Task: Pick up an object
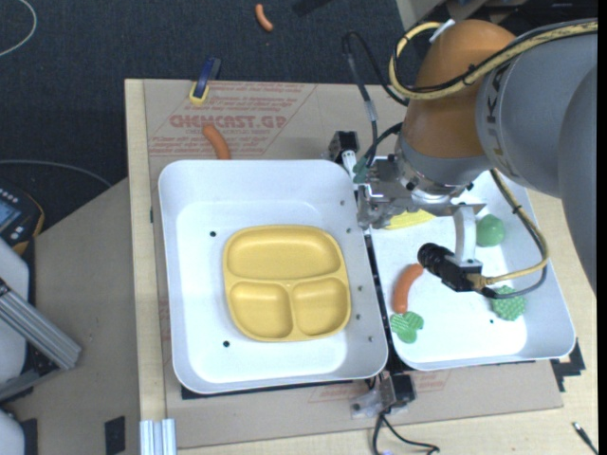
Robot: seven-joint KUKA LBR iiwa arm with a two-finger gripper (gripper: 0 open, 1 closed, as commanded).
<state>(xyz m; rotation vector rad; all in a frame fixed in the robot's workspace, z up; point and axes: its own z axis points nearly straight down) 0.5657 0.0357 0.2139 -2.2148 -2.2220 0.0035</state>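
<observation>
The pincer (379,202) hangs over the right bin's (455,335) far left corner, apart or together I cannot tell; the yellow piece (414,220) lies just beside it, so near the wall that a grab could catch the rim and miss.

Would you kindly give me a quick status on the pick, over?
Tool over right bin, far-left corner. Orange sausage lies loose in that bin, apart from tool. Yellow piece right beside tool; green pieces scattered nearby.
</observation>
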